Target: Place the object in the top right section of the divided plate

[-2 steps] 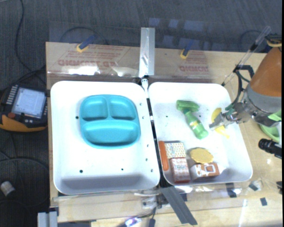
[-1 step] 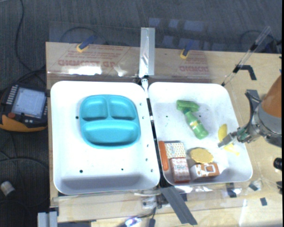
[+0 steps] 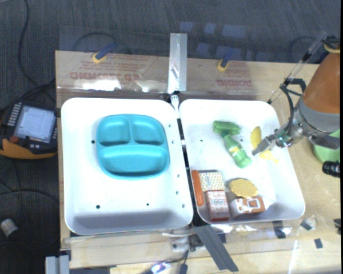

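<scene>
Over the right bin (image 3: 286, 170) my gripper (image 3: 264, 145) hangs beside the yellow object (image 3: 256, 135), jaws unreadable to me, while the divided plate (image 3: 131, 145) waits in the left bin (image 3: 80, 170).

Left bin (image 3: 80, 210): wide open white floor all around the blue divided plate (image 3: 131, 145), which sits toward the back middle, its sections bare. Right bin (image 3: 286, 193) is busier: green bottle (image 3: 233, 142) slanting across the middle, yellow piece (image 3: 255, 136) just beside it, claw (image 3: 266, 144) right at that piece. Front edge is packed with boxes (image 3: 212, 194) and a round cookie (image 3: 242, 186). Between the bins, the raised rims (image 3: 182, 153) form a ridge to cross.
</scene>
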`<state>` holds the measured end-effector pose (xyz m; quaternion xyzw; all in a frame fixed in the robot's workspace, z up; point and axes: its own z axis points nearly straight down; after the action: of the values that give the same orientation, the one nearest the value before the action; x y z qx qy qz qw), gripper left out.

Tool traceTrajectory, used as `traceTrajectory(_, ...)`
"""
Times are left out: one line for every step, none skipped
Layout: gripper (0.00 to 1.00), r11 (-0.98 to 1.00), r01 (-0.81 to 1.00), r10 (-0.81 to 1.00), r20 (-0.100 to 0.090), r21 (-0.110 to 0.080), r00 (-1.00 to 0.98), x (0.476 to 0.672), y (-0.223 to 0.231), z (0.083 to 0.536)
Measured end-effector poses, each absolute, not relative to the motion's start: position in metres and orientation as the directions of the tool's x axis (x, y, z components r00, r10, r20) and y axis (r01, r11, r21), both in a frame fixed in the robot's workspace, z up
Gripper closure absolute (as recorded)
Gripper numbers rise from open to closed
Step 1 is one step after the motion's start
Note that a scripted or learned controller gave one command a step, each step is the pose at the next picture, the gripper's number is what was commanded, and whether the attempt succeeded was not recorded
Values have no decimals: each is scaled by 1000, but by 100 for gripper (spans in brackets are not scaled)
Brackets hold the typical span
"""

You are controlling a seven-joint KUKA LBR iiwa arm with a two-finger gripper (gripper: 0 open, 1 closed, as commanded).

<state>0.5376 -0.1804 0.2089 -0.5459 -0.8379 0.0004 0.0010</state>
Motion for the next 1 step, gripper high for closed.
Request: traceTrajectory(100,273,962,962,0,-4,-273,489,-171,170)
